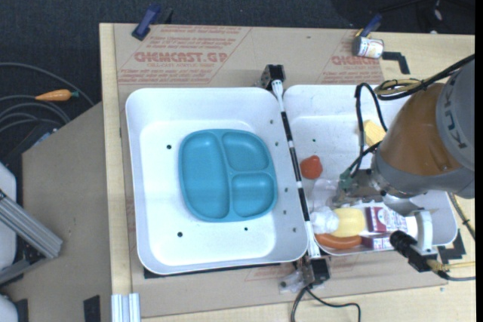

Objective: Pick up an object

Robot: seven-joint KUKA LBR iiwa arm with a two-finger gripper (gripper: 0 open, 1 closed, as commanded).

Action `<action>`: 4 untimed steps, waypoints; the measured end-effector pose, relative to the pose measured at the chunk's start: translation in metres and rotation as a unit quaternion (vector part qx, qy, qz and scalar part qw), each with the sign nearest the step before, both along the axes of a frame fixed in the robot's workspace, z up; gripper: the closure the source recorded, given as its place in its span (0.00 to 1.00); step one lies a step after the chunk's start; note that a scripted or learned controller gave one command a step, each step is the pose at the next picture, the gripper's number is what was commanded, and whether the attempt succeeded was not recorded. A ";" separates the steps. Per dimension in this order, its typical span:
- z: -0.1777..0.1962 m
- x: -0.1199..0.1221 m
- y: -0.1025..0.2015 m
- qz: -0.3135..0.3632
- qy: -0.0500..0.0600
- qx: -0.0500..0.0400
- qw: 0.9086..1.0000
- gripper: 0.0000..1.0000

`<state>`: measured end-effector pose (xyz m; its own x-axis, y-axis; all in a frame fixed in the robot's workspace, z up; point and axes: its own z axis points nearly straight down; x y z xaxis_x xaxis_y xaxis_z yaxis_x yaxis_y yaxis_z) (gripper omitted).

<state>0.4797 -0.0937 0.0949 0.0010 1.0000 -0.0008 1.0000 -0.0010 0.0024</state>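
Two white bins on bench; gripper (pixel 349 191) low inside right bin (pixel 324 98), above cluttered near corner. Finger state: cannot tell, wrist bulk hides it. Step in hand, judged: descent onto candidate object, grasp not confirmed. Just below tool: yellow block (pixel 349 221), white lump (pixel 324 220), orange curved piece (pixel 337 241), maroon packet (pixel 385 222), all touching or overlapping. Small red round object (pixel 310 166) up-left of tool, standing apart. Next move calls for closing on single item, then straight lift. Blue divided tray (pixel 226 173) far left, in other bin.
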 end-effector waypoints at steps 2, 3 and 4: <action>0.010 0.000 -0.001 -0.001 0.000 0.000 1.000 1.00; 0.009 -0.001 0.000 -0.001 0.001 0.000 1.000 0.00; 0.063 -0.001 0.090 0.000 0.003 0.001 1.000 0.00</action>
<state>0.4785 -0.0039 0.1580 0.0009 1.0000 0.0006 1.0000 -0.0009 -0.0034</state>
